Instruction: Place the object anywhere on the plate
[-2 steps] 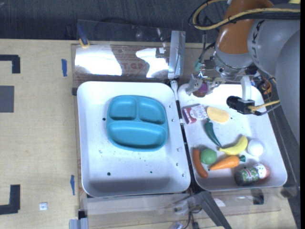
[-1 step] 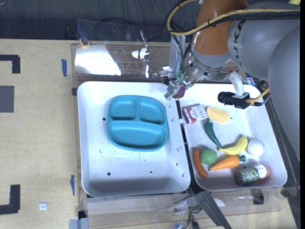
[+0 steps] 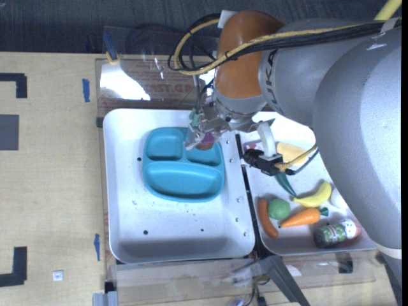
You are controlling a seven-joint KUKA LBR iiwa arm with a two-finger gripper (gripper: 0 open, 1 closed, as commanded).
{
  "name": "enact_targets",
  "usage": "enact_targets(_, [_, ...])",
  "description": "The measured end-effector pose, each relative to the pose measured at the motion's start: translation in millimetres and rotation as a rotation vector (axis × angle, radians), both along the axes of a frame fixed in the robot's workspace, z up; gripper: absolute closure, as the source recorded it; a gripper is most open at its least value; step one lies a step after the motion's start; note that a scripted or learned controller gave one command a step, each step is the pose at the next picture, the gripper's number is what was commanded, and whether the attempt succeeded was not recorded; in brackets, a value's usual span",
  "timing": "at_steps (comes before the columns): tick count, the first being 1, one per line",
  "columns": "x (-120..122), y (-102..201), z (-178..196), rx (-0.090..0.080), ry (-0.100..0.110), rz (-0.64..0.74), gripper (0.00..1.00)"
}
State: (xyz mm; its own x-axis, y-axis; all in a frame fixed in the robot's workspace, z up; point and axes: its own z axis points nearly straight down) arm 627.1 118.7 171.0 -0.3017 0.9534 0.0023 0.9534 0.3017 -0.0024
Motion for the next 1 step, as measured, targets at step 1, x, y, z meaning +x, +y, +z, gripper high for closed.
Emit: enact_targets(1, [0.5, -2.1, 0.4, -0.001, -0.001, -0.003, 0.0])
